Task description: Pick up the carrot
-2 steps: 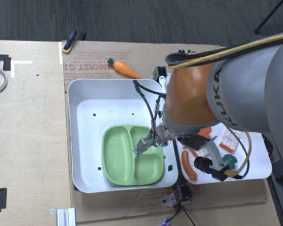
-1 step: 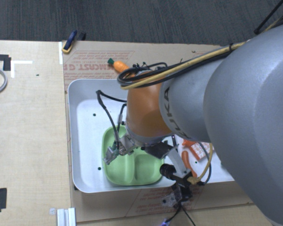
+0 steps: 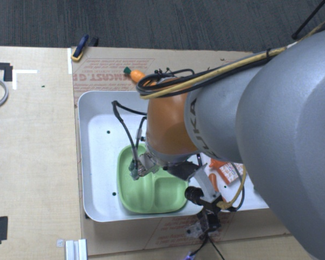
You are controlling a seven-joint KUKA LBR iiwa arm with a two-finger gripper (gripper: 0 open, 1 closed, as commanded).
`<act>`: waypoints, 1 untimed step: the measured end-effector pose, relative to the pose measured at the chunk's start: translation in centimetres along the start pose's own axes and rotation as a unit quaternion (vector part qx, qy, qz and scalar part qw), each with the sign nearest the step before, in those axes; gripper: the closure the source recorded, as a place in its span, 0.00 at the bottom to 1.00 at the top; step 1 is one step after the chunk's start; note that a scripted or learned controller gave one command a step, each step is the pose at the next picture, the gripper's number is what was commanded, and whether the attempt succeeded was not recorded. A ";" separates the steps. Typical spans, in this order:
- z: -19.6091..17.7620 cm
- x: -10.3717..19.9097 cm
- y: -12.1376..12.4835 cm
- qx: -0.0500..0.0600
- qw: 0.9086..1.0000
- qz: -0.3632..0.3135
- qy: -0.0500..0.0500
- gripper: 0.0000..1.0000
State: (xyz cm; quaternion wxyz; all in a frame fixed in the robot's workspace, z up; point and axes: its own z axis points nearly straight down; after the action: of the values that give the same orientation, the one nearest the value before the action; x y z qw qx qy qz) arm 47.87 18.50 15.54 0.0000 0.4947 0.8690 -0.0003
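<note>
Arm (image 3: 249, 123) reaches in, claw (image 3: 136, 168) lowered.

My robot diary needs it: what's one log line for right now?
arm: over bin | gripper: at green tray | carrot: outside bin, on cardboard, not held

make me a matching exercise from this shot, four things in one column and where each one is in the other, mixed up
Things:
1. carrot
2. green tray
3. blue clip
4. orange packet

Places:
A. at the cardboard's top left corner
B. in the bin, under the wrist
C. on the cardboard beyond the bin's far rim
D. in the bin, beside the arm

Pairs: 1-C, 2-B, 3-A, 4-D
</note>
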 end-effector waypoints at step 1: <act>-15.7 -0.8 -0.5 -0.001 0.999 0.053 -0.001 1.00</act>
State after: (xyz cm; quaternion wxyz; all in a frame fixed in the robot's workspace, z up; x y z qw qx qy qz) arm 47.85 17.62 31.28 0.0010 0.5398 0.8418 0.0000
